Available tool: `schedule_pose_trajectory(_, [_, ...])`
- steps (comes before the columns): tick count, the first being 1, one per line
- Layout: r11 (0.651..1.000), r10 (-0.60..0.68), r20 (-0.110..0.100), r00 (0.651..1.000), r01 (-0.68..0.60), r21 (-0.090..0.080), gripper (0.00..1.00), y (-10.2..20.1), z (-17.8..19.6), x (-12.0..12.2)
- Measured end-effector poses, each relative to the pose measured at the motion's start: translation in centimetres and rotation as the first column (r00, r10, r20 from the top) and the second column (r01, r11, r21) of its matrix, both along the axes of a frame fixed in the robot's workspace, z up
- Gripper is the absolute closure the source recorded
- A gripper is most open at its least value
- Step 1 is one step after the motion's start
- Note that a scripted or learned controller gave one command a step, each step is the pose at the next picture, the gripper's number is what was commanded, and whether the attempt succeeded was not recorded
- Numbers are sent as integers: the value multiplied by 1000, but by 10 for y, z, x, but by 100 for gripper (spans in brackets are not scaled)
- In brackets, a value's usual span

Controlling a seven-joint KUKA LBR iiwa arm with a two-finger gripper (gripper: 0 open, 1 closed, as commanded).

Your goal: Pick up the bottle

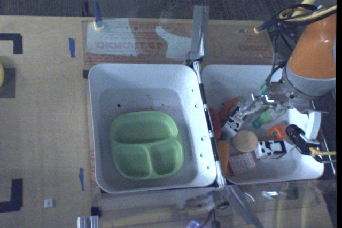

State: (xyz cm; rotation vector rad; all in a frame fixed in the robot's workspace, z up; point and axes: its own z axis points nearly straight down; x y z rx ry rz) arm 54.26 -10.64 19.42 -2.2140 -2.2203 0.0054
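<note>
Green bottle [262, 119] lying in clutter — I am hovering my gripper [265, 100] above it, finger state impossible to tell, aiming squarely across its body.

Tan surface [43, 131], seen from above at a slant. Two shallow white bins sit on it side by side, rims touching: left bin [101, 93], right bin [224, 75]. Blue tape strips [71, 47] on the surface left of the bins. Black corner marks [15, 42] near the left edge. A clear sheet [141, 40] lies behind the left bin.
</note>
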Motion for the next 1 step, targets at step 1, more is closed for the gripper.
schedule_pose_trajectory(1, [999,-49,3,999,49,-1,0,-83,-103,6])
